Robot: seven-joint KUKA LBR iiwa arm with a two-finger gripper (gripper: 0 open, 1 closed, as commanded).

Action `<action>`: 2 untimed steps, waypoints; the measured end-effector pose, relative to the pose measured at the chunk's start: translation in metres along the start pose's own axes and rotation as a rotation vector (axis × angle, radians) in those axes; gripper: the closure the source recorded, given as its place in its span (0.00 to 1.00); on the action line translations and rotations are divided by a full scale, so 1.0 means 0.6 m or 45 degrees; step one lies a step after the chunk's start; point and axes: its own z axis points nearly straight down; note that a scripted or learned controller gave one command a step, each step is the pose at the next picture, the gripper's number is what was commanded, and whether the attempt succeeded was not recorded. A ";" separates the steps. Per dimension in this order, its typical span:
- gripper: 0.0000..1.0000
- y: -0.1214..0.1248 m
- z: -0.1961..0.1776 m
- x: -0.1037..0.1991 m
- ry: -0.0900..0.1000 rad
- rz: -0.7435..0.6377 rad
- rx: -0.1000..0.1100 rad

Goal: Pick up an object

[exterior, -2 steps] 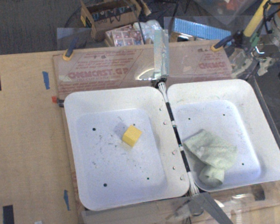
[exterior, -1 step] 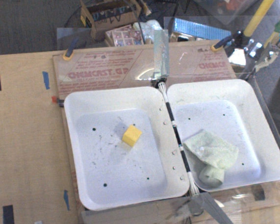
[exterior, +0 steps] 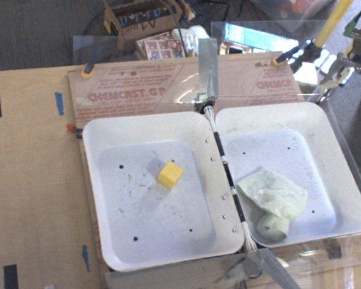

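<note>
A small yellow block (exterior: 169, 175) lies in the left bin (exterior: 114, 242), a little above and right of its middle. In the right bin (exterior: 342, 176) a pale green crumpled cloth (exterior: 273, 192) rests near the front left corner. Just below the cloth, a pale green rounded piece (exterior: 272, 228) touches its lower edge.
A metal divider strip (exterior: 224, 168) runs between the two bins. Clear plastic walls and a cardboard panel (exterior: 137, 94) stand behind the bins. Clutter and a yellow pole (exterior: 339, 8) lie beyond the bench at the back right.
</note>
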 end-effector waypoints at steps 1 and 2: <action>0.00 0.000 0.000 0.000 0.000 0.000 0.000; 0.00 -0.024 -0.064 -0.012 0.000 0.212 -0.002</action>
